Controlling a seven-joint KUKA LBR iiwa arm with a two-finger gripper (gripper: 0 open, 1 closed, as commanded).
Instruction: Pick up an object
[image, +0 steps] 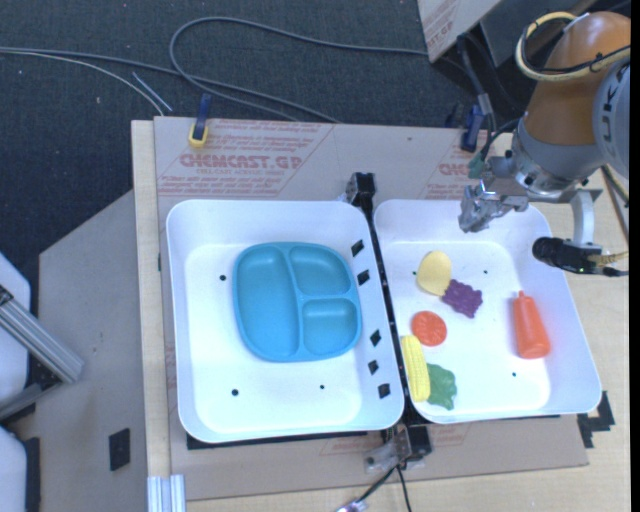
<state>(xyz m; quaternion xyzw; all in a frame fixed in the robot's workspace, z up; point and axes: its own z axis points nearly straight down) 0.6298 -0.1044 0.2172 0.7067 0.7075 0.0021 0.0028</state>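
Six toys lie in the right bin while the tool, whose state I cannot tell, hovers over its far edge, seemingly approaching, needing to descend onto the yellow toy.

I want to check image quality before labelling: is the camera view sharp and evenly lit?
Camera view: even, soft lighting with faint shadows; the blue divided plastic tray and orange carrot-shaped toy look sharp; the metal two-finger gripper is slightly soft.
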